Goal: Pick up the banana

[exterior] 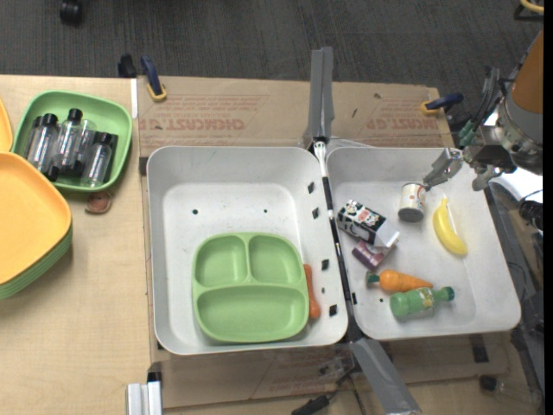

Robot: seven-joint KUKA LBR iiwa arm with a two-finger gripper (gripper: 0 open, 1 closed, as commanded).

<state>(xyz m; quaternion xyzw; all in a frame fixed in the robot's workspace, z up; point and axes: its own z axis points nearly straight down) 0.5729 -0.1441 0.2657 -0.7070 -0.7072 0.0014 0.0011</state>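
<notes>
Grey metal claw (462,169) sits over the upper right corner of the right bin (492,318), fingers spread apart, nothing between them. One finger (441,173) angles down-left toward a small can; the other (480,178) points down just above the banana's upper tip.

Banana (448,228): yellow, lying on the floor of the right bin, just below the claw and not touching it. All positions below are given relative to the banana.

- Small can (412,202): just to its left and slightly higher, lying on its side, close but apart.
- Black-and-white carton (360,220): further left, near the bin's left wall.
- Purple item (373,252): left and lower, under the carton; type unclear.
- Orange carrot (403,280): below and left, lying flat.
- Green bottle (419,302): directly below the carrot, on its side, well below the banana.
- Left bin (173,188): well to the left, holding a green divided plate (251,288) with an orange item (311,290) at its right edge.
- Green tray (117,128) with dark-capped bottles (69,145): far left on the surface (78,335), beside stacked orange plates (30,223).
</notes>
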